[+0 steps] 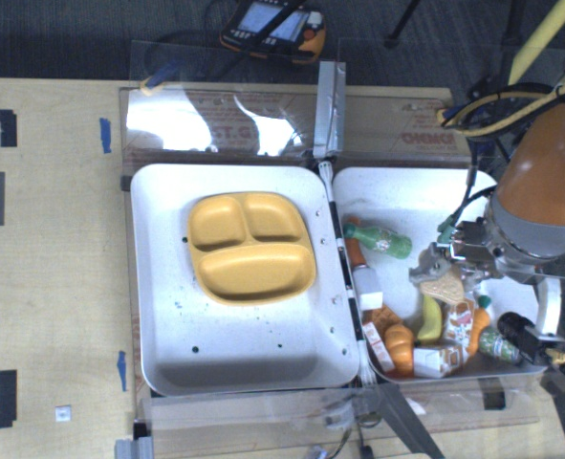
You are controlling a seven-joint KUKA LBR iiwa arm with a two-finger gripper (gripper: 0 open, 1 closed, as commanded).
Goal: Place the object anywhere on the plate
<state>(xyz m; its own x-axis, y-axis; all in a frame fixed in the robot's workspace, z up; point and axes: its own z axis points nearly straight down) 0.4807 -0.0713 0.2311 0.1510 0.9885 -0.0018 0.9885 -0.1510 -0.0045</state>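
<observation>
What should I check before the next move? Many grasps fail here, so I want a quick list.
1. Plate in the left bin, compartments bare: ok.
2. Items such as the banana and green bottle piled in the right bin: ok.
3. Pincer over that pile: ok.
4. Item held between its fingers: cannot tell.
5. Divider between pincer and plate, must be cleared: not ok yet.

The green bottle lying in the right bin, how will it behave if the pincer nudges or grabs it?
The green bottle lies on its side on bare bin floor, so a nudge would probably roll it. It looks like small clear plastic, so likely light. Its rounded body may slip from a loose grip.
</observation>
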